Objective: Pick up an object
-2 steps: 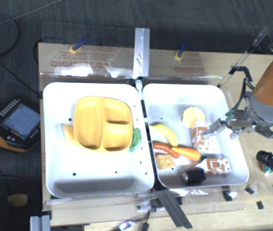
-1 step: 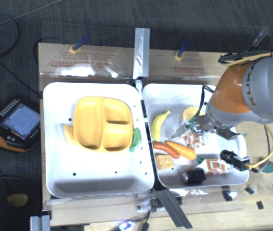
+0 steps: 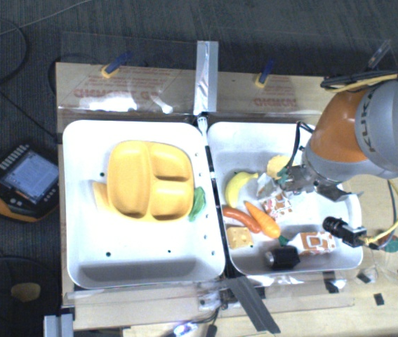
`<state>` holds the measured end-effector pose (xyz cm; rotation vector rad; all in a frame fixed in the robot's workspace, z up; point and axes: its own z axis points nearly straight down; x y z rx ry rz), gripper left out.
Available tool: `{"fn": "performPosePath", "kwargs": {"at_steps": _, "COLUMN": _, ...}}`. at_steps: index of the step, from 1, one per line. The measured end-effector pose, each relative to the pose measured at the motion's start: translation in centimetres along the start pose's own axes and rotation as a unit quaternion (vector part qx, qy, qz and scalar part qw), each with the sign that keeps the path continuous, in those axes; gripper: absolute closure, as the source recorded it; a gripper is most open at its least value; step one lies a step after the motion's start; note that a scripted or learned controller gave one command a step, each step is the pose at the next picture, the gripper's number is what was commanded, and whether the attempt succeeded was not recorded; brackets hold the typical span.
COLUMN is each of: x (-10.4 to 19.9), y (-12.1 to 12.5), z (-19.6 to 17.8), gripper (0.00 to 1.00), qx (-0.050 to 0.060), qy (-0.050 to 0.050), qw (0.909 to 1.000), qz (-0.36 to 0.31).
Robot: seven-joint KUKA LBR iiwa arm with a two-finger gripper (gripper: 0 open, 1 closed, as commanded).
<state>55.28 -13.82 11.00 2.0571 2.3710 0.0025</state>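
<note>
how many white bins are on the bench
2: the left bin holds a yellow tray; the right bin beside it holds the small food items, with the claw over them.

The arm is cut off by the right edge, and its orange wrist covers the upper right corner of the right bin. The gripper sits under the wrist, too hidden to tell how the jaws stand. A pale yellow object is partly covered by it. A green item peeks out from under the yellow divided tray, mostly hidden. The desk disappears under the bins, its bottom left corner dim.
</note>
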Motion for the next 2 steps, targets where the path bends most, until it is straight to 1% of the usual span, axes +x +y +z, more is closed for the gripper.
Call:
{"fn": "performPosePath", "kwargs": {"at_steps": 1, "x": 4.9, "y": 5.4, "z": -12.7, "gripper": 1.0, "qx": 0.002, "qy": 0.0, "qw": 0.9987, "qz": -0.05}}
{"fn": "performPosePath", "kwargs": {"at_steps": 2, "x": 8.4, "y": 4.4, "z": -13.2, "gripper": 1.0, "qx": 0.003, "qy": 0.0, "qw": 0.9962, "qz": 0.087}}
